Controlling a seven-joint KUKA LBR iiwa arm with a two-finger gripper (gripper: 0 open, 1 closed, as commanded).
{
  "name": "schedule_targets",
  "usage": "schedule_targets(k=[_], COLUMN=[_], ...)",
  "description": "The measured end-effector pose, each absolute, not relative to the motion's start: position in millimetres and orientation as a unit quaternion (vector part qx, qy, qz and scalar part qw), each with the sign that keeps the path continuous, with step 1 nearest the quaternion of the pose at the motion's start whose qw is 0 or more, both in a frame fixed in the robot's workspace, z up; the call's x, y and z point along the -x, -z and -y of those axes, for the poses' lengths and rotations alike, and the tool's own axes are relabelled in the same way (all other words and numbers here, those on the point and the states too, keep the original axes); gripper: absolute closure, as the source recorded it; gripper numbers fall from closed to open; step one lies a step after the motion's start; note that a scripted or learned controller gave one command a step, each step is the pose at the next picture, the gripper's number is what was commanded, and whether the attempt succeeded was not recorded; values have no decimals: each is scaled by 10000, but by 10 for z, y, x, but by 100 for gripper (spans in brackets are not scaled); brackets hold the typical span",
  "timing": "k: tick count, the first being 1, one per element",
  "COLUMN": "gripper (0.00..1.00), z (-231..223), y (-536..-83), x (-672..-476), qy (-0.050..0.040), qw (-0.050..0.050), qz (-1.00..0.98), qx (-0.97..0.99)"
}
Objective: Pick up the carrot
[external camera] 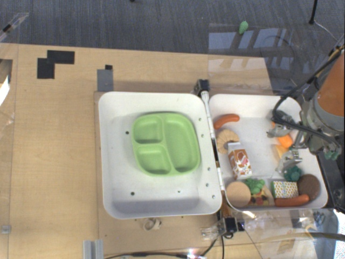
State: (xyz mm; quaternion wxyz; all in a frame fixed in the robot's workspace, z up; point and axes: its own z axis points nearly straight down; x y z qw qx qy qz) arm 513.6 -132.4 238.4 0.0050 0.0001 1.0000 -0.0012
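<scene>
Bench: wooden bench [54, 161] under the camera, grey carpet beyond it, two white bins side by side on top.
Left bin: the left bin [116, 182] carries a green divided plate [164, 143] near its middle.
Right bin: the right bin [253, 144] carries the toy food, mostly along its near and left sides.
Arm: the grey arm [329, 104], orange band showing, reaches in from the right over the right bin's far right part.
Claw: the gripper [291, 158] hangs low at the bin's right side; whether it is open or closed, I cannot tell (cables and metal hide it).
Carrot: the carrot [284, 141] lies in the right bin, orange, just beside the claw and partly covered by it.
Other food: a sausage [226, 120] at the far left, a small carton [240, 163] in the middle, a brown ball [309, 185] at the near right corner.
</scene>
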Motion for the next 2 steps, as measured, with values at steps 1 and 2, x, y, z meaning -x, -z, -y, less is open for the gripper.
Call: schedule_targets(k=[1, 2], gripper=[0, 0], z=[1850, 2049], y=[-1584, -955], x=[-4989, -5155], qy=[7, 18], qw=[26, 78], qz=[-9959, -9873], qx=[900, 1590])
